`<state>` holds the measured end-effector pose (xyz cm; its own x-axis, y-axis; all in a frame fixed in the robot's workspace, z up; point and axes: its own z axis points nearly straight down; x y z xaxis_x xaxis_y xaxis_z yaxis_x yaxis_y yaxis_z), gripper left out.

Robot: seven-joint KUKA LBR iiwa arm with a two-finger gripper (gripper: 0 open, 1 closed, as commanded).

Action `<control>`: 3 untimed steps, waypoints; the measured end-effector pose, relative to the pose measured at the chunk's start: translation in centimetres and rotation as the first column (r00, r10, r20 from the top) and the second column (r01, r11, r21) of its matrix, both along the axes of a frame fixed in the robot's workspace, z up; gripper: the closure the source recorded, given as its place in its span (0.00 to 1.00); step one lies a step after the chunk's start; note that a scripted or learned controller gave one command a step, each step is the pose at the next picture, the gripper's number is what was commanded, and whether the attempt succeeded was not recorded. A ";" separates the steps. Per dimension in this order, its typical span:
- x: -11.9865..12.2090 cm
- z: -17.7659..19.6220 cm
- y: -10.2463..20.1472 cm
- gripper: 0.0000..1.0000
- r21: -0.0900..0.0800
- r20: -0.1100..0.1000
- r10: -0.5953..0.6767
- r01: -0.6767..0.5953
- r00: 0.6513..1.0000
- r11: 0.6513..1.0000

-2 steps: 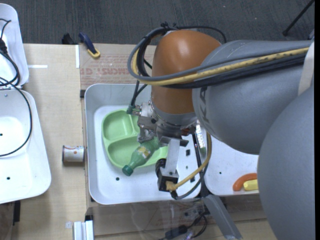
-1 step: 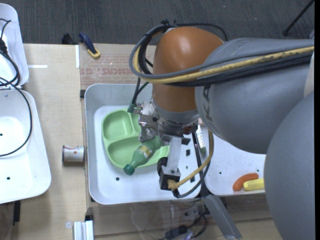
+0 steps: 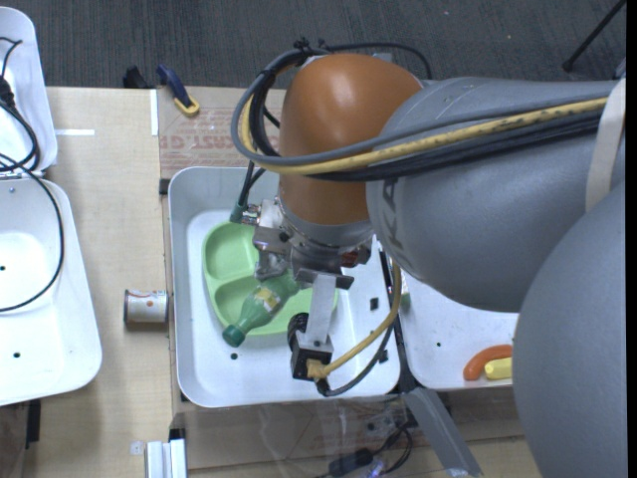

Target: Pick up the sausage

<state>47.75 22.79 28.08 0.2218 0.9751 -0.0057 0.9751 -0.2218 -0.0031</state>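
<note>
My gripper [image 3: 276, 270] hangs low in the left bin [image 3: 189, 366], under the orange wrist band, which hides most of it. It is over a green divided plate [image 3: 221, 252]. A green bottle [image 3: 251, 317] lies tilted across the plate's near edge, its upper end just below the gripper. An orange, rounded, sausage-like thing [image 3: 484, 359] lies in the right bin [image 3: 438, 366], by the arm's edge, with a yellow thing [image 3: 499, 369] touching it. The arm covers most of that bin.
A small metal can [image 3: 146, 307] lies on the bench left of the bins. A blue clamp [image 3: 175, 88] sits at the bench's far edge. White trays with a black cable [image 3: 40, 267] fill the far left.
</note>
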 end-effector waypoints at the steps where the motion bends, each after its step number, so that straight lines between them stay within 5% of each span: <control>1: 0.0 0.7 -0.1 1.00 -0.005 -0.004 0.001 -0.001 1.000 1.000; 3: 0.1 2.2 -0.3 1.00 -0.014 -0.013 0.004 -0.004 1.000 1.000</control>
